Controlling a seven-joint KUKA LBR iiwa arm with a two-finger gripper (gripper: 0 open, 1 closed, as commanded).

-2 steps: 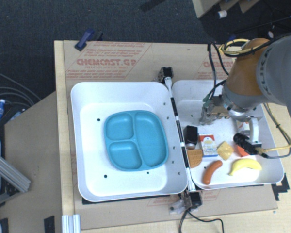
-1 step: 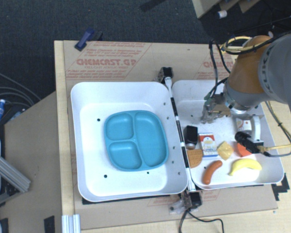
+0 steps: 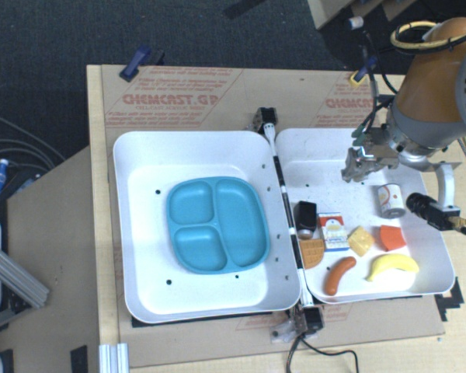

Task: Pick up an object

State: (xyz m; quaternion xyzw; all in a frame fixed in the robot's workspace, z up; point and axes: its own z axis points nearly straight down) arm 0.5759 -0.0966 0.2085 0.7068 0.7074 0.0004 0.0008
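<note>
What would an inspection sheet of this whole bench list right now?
Surface: brown board bench bearing two shallow white bins.
Job's things: right bin holds yellow toy banana, brown toy sausage, orange block, small tin can, red-and-white carton.
Clutter: blue divided plastic plate in left bin.
Grippers: two-finger gripper above right bin, holding nothing seen.
Cables: dark cables at left.
Surroundings: dark floor.

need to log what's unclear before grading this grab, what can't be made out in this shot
- Gripper, camera view: too small and dark against the right bin to tell whether it is open or shut.
- Can: label too small to read.
- Small box: print too small to read.
- Arm: cut off by the right edge.
</note>
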